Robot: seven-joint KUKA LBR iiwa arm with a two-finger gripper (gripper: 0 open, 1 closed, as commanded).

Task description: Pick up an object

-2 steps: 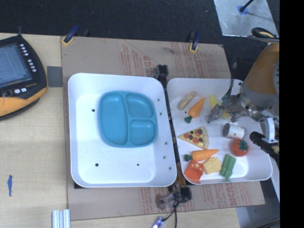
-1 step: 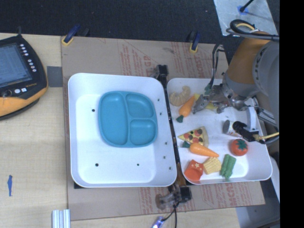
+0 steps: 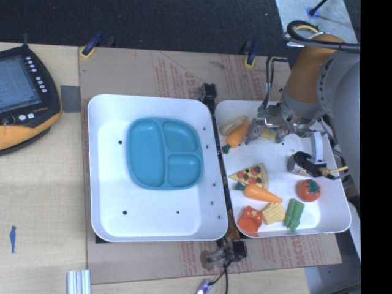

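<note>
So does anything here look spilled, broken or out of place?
Nothing stands out. The toy food, such as the pizza slice, carrot and tomato, lies loose in the right bin, none over its rim. The blue plate sits flat in the left bin. The gripper is low over the right bin's far end.

Left bin [image 3: 110,219] offered open floor around the blue divided plate [image 3: 164,152] at its centre. Right bin [image 3: 340,222] was crowded — pizza slice [image 3: 251,176], carrot [image 3: 262,193], tomato [image 3: 309,190] and green beans [image 3: 294,214] lay close together (small gaps only). The arm [image 3: 312,81] overhung its far end — approach there was obstructed.
</note>
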